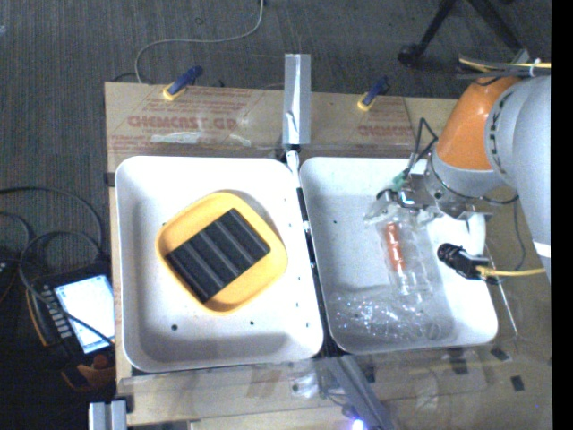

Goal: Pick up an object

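Two bins on the bench. Arm (501, 141) reaches over the right bin (345, 240), gripper (403, 195) low above a clear bottle (407, 258) lying there. Jaw state: cannot tell. Nothing seen gripped; pick judged not yet done. Yellow tray (224, 249) sits in left bin (143, 267).
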`<state>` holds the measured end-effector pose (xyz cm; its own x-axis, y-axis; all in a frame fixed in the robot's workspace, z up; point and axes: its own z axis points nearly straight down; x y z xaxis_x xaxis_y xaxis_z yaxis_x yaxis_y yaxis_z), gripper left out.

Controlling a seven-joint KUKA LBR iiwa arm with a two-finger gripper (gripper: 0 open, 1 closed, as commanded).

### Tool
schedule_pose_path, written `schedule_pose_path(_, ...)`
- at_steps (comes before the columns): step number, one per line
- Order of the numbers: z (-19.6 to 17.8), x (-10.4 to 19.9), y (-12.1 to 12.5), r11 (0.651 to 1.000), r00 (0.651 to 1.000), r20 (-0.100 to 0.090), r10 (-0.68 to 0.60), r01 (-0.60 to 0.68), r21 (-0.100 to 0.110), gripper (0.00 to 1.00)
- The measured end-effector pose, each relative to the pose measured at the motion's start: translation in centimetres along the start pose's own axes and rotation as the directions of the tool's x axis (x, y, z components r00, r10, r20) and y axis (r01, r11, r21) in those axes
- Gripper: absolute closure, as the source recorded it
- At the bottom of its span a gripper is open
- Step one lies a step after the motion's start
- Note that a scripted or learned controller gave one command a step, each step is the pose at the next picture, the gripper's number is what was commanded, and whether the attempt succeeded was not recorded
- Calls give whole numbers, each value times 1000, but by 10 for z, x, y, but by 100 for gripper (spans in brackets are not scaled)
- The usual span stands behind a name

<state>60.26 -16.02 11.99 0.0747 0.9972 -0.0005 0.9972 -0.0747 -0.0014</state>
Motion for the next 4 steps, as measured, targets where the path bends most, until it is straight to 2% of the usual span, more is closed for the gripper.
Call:
schedule_pose_path(1, 27, -10, -23, 997, 997, 4, -75, 75, -19, 0)
schedule_pose_path(2, 27, -5, -4, 995, 995, 4, -101, 101, -18, 0)
schedule_pose_path(3, 27, 1, -25, 980, 980, 10, -198, 198, -20, 0)
schedule_pose_path(4, -44, 30, -4, 999, 999, 1, -51, 51, -1, 0)
